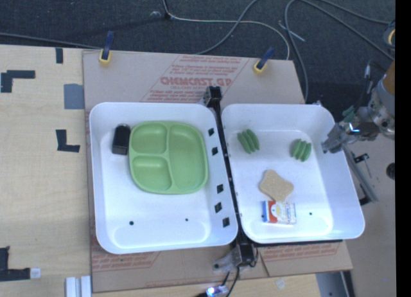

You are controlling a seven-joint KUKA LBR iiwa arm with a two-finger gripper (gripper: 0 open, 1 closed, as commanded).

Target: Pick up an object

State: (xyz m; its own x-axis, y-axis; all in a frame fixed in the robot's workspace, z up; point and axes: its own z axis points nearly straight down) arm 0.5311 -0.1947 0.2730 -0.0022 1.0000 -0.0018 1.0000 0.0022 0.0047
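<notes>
— What is showing green?
— The divided plate (169,157) and two ridged pieces (248,140) (300,150) are showing green; the bins (103,180) are looking white.
— And the others?
— The block (121,139) is looking black, the slice (276,186) tan (the packet (279,213) is showing red, white, blue).

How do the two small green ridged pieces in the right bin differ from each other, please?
The left green piece lies nearer the divider, tilted diagonally; the right green piece lies nearer the claw, more upright. The left one looks slightly longer. Both share green colour and ridges, and lie above the bread slice.
</notes>
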